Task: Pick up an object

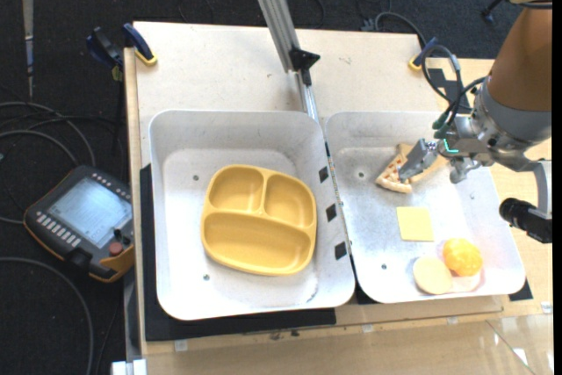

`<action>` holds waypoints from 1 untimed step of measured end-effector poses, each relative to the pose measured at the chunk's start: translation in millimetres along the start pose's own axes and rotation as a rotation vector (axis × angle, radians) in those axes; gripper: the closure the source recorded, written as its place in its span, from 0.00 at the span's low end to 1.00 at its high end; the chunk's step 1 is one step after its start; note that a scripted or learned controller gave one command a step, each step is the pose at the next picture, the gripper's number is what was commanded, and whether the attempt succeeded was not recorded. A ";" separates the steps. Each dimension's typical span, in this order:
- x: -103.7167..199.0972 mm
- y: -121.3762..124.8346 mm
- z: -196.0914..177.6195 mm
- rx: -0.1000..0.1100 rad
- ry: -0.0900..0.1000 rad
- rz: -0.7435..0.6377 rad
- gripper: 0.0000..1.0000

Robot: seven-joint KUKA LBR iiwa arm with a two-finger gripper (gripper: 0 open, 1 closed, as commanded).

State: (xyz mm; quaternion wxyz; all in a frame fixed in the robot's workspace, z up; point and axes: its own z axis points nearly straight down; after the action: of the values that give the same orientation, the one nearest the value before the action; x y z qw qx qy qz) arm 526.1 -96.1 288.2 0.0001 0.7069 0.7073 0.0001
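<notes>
End effector [428, 155] — fingers pinching triangular pizza slice [399, 170] | flat yellow square [415, 224]; glossy three-compartment yellow tray [260, 219] — left bin [176, 140]

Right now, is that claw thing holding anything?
Gripper: down at the pizza slice in the right bin; grip cannot be told.

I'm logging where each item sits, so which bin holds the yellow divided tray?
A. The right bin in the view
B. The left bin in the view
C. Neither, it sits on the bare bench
B: the yellow divided tray lies inside the left bin, apart from the pizza slice in the right bin.
</notes>
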 end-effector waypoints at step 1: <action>1.7 -3.3 63.8 0.007 0.001 0.002 0.00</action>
State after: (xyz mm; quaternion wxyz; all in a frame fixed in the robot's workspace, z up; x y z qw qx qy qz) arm 522.9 -94.3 224.4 -0.0027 0.7075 0.7067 -0.0022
